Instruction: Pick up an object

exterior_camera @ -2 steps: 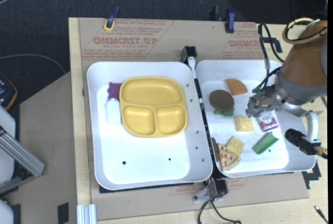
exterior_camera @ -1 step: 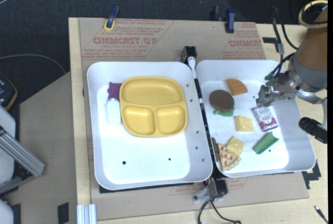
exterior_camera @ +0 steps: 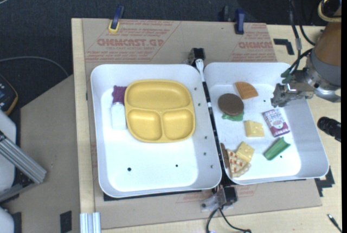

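Hangs over the right bin, near its far right side: gripper on the grey arm, just above and beside a small maroon-and-white packet. Open or closed, cannot tell from this angle; nothing seen held.

Lies nearest, so probably the likeliest target: that packet, flat on the bin floor, apart from its neighbours. Looks light, thin and crinkly, likely slippery on the white plastic; apt to slide or buckle rather than lift. Best taken across its narrow width, pinching both long edges near the middle, pressing down first to bite.

Elsewhere in the same bin: brown round patty with an orange toast-like slice just beyond it, yellow cheese square, green wedge and a waffle piece at the near edge. Appear to be toy food, light and stiff; the green wedge, standing taller, seems easier to grip across its short side.

In the left bin: yellow divided plate, too wide for a pinch except at the rim.
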Motion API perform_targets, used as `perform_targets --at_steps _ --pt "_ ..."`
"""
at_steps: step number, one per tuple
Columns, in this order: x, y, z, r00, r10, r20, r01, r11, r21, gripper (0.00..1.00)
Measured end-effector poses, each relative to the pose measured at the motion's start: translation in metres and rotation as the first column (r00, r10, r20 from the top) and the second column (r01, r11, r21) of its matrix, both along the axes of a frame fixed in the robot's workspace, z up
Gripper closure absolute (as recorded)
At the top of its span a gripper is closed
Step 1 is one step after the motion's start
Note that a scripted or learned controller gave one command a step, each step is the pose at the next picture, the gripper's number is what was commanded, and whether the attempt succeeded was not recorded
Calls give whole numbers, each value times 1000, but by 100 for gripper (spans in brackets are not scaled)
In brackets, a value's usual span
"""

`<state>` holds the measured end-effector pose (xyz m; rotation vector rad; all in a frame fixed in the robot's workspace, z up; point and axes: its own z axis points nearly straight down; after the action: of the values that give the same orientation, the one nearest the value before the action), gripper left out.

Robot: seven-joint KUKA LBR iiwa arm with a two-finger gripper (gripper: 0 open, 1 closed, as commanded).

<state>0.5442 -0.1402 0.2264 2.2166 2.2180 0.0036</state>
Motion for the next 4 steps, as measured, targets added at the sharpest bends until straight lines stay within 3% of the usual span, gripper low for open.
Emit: perform_targets --at_steps 2,3,4 --pt "-8 102 -10 1000 6 -9 -6 1000 6 100" --pt "-20 153 5 1000 5 -7 -5 1000 5 100" --pt "-15 176 -12 1000 1 -11 -1 1000 4 100"
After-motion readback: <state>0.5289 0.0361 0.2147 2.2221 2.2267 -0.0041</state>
